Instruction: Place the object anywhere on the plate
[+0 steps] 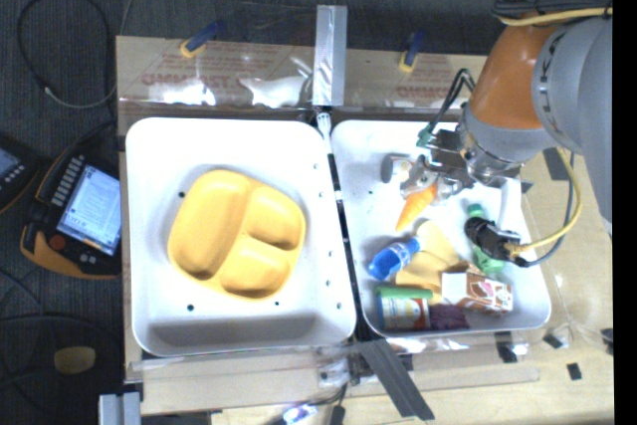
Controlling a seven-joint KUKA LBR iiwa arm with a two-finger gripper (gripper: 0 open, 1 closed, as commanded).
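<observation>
Closest, at the near wall of the right bin (360,176): green can (403,309) lying on its side, with a little red and white box (488,294) just beside it. A bit farther in, blue bottle (395,257), tipped over. Over in the left bin (139,214), big yellow plate (237,232) with three dips and nothing on it. So no part of the job done yet. Farther back in the right bin, orange carrot-shaped toy (416,207), pointing down toward the bottle. Looks like the thing to move, at a guess. Sits right under the gripper (423,172), touching it or very close. Cannot tell if the gripper is spread wide or pinching the toy. Left to do: get a good hold, lift up, carry across the wall between the bins, put down anywhere on the plate. Farthest back, grey arm with its orange band (508,85), reaching in from the right and bent down over the far part of the right bin.
</observation>
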